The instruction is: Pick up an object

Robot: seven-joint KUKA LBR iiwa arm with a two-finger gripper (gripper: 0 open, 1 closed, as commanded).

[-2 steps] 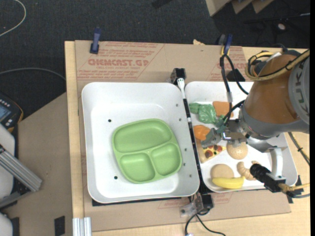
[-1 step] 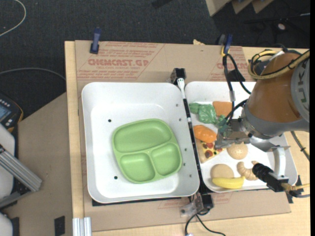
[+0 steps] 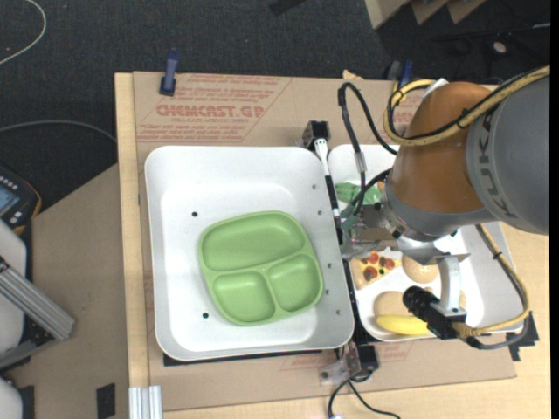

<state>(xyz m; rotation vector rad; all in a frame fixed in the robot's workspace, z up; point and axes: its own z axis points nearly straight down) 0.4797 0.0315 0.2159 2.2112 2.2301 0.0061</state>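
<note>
Nearest the bench's front edge, in the right bin (image 3: 365, 154), a yellow banana (image 3: 400, 325) lies along the front wall, with a tan roll (image 3: 388, 304) touching it just behind. These 2 are the easiest candidates to see, because my wrist does not cover them. A little further back sit a pizza slice toy (image 3: 373, 267) and a second pale bun (image 3: 423, 271), just beside each other and partly under my arm.

My gripper (image 3: 370, 230) hangs over that bin's left side, close to the wall shared by the 2 bins. My wrist blocks the view, so I cannot tell whether it is spread or closed, and I see nothing pinched in it. I judge I am low over the pile because anything here would count as the object to pick up. The wall so close beside me could catch a tip if I descend.

Behind my gripper a green leafy item (image 3: 356, 195) rests against the same wall.

In the left bin (image 3: 175, 234) a green divided plate (image 3: 260, 267) lies flat, well apart from me. It looks too broad and shallow for an easy pinch.

Furthest off, printed cardboard (image 3: 210, 110) sits under both bins, with 1 blue clip (image 3: 169, 72) at its back edge.
</note>
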